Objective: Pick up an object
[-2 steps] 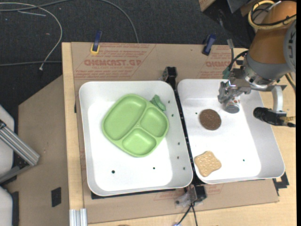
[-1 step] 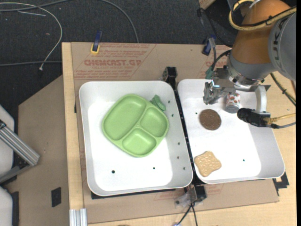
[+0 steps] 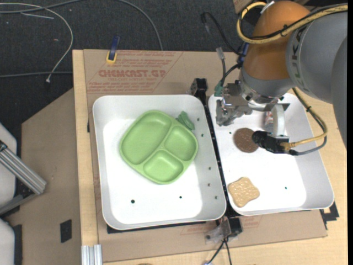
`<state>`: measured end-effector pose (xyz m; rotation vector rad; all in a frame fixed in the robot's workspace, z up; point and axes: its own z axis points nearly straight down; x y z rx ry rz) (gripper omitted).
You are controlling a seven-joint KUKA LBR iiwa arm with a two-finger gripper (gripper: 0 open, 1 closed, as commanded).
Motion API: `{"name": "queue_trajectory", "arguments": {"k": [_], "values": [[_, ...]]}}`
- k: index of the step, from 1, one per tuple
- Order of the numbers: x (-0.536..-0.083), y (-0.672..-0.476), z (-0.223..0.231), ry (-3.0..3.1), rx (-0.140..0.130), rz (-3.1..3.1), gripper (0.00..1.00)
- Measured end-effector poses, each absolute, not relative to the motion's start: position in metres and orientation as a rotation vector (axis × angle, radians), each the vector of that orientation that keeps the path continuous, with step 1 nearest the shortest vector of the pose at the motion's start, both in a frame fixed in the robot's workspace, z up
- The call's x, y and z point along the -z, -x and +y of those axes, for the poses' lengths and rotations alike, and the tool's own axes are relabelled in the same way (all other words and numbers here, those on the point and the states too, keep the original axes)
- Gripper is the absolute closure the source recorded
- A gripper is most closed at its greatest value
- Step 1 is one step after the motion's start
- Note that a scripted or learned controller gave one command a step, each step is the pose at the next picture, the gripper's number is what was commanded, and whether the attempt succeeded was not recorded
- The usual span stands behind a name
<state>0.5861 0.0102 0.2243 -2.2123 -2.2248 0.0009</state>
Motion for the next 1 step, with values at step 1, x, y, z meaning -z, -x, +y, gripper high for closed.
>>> {"name": "queue_trajectory", "arguments": {"k": [1], "values": [[-0.2354,-0.5741,0.0619,2.212,0.002,-2.226,1.00]]}}
